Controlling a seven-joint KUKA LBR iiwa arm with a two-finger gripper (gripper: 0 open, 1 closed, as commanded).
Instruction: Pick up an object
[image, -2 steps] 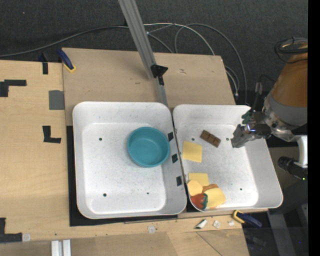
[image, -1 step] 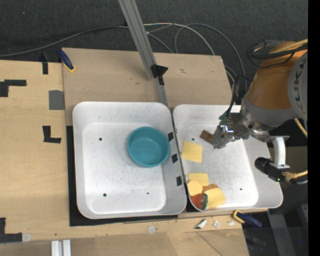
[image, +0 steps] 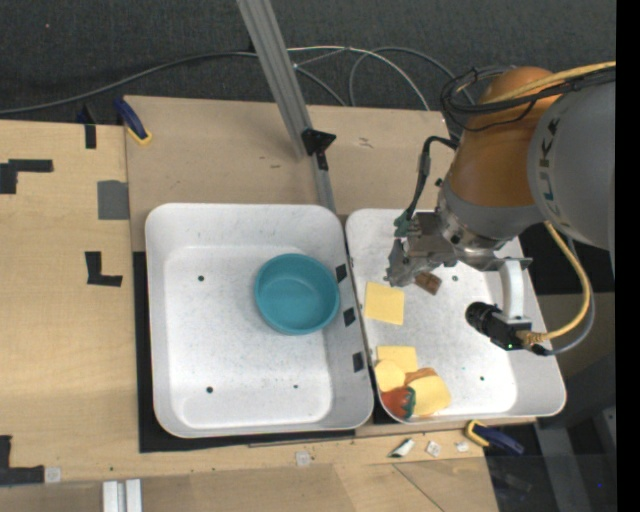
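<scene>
- We see the arm (image: 520, 150) reaching in from the right, its orange band above the wrist, bent down over the far part of the right bin.
- The gripper (image: 405, 262) hangs low over the far left part of the right bin (image: 530, 395); its dark fingers point down toward the bin floor, just far of a yellow square piece. We cannot tell how the pincer stands, as the wrist body hides much of it.
- A small brown object (image: 430, 284) lies just right of the gripper, close beside it; we cannot tell whether they touch.
- In the left bin (image: 200, 250) a blue bowl (image: 295, 292) sits upright, right of the bin's centre, near the wall shared with the other bin.
- In the right bin, the yellow square piece (image: 385, 303) lies flat near the left wall.
- Nearer to us, a second yellow piece (image: 396, 358) lies above a cluster of yellow, orange and red items (image: 415, 392) in the near left corner.
- The bins rest on a tan bench (image: 200, 150) with black tape marks at its left.
- A grey metal post (image: 285, 80) slants across the far side, and cables (image: 370, 65) trail over the dark floor beyond.
</scene>
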